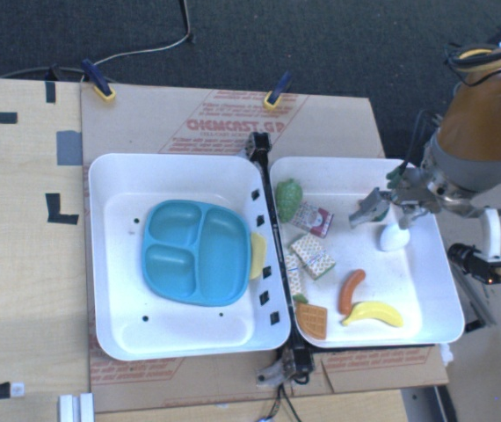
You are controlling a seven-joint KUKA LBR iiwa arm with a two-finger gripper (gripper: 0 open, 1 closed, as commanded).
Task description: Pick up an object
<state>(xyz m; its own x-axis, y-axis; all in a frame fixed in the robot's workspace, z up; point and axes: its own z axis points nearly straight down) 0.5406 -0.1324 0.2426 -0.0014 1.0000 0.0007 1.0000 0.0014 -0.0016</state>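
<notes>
Your gripper (389, 207) hangs over the right bin (426, 323), near its far right side, with the two fingers spread apart and nothing between them. A small white object (394, 236) sits on the bin floor just beside and below the fingertips; whether a finger touches it you cannot tell from this angle.

The other candidates lie well toward the near and left parts of that bin: a banana (373, 314) at the near edge, an orange-red sausage-shaped toy (350, 290) just beside it, a waffle-like piece (311, 320) in the near left corner, a patterned box (313, 256) and a small red-and-white packet (314, 221) in the middle, and a green leafy toy (287, 195) by the divider. The left bin (110, 236) holds a blue divided plate (196, 251) with a yellow item (257, 255) tucked at its right edge.

Watch for these risks, as I judge them: the white object is pale against the white floor, so a descent may land off-centre and one finger could nudge it away instead of straddling it. It looks rounded, so it may squirt out as the fingers close. It also sits fairly near the right wall, which could block the outer finger.
</notes>
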